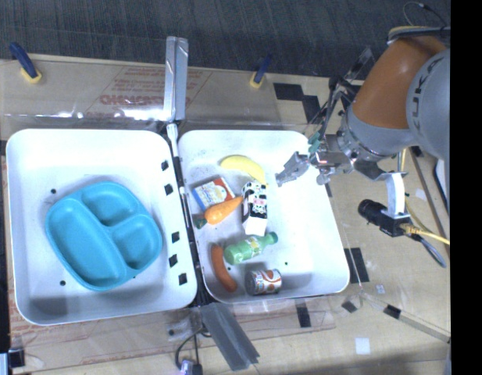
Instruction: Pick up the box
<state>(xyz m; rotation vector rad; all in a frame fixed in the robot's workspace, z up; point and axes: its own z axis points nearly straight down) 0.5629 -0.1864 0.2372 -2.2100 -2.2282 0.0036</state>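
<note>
While the claw [291, 168] hovers over the right bin [319, 248] near its upper right rim, its opening width cannot be determined. The box [209, 192] lies in that bin's upper left area, touching the carrot [224, 209].

Setting: robotics laboratory. Evidence: industrial arm [405, 92] with orange band; plywood surface [381, 287] marked with black tape squares; blue clamps [26, 62] at its far edge; two white bins [22, 209] of toy foodstuffs (plastic, by the look); loose cabling [424, 237]; dark carpet [225, 14] beyond.
</note>
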